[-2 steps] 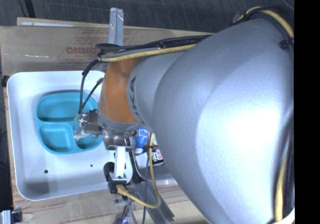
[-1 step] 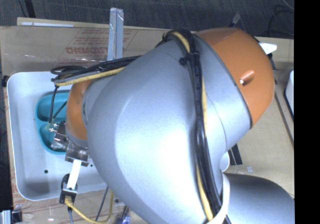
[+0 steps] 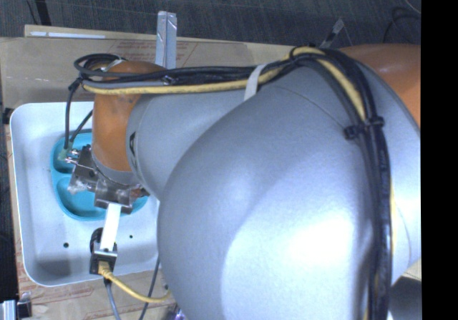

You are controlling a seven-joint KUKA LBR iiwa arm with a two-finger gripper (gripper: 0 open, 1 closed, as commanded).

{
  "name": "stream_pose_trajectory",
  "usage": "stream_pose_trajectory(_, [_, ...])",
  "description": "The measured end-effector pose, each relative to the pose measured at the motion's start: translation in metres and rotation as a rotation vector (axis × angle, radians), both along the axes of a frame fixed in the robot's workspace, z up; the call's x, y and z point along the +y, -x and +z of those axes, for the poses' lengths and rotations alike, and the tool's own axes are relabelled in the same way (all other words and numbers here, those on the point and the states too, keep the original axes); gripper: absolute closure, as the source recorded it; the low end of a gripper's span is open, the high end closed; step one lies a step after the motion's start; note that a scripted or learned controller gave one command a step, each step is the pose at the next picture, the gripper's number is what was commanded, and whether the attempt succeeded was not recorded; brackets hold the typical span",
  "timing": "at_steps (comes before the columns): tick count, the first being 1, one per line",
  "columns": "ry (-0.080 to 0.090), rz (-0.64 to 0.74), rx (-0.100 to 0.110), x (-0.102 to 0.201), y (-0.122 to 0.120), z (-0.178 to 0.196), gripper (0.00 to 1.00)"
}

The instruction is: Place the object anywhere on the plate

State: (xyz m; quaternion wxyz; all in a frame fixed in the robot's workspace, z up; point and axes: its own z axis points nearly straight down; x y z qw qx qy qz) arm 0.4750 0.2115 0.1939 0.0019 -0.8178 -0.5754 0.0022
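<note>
A blue plate (image 3: 66, 202) lies in the left white bin (image 3: 28, 168), toward its middle. My gripper (image 3: 77, 181) hangs low over the plate, seen from behind its metal mount and the orange wrist band (image 3: 111, 129). The wrist hides the fingers and whatever lies under them. My grey arm (image 3: 286, 197) spans the view's middle and right.
A white bracket with a black and yellow cable plug (image 3: 105, 247) hangs from the wrist over the bin's front floor. Black and yellow cables (image 3: 179, 82) run along the arm. A metal post (image 3: 166, 39) stands behind the bins on the brown bench.
</note>
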Motion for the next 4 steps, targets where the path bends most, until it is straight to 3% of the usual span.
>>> stream_pose_trajectory(1, [0.002,-0.069,0.000,0.008,-0.064,0.078,0.00])
stream_pose_trajectory(2, [0.004,-0.415,0.005,0.008,-0.009,-0.097,0.00])
stream_pose_trajectory(3, [0.004,-0.768,-0.001,0.006,-0.001,-0.021,0.00])
stream_pose_trajectory(4, [0.008,-1.019,0.002,0.005,0.000,-0.091,0.00])
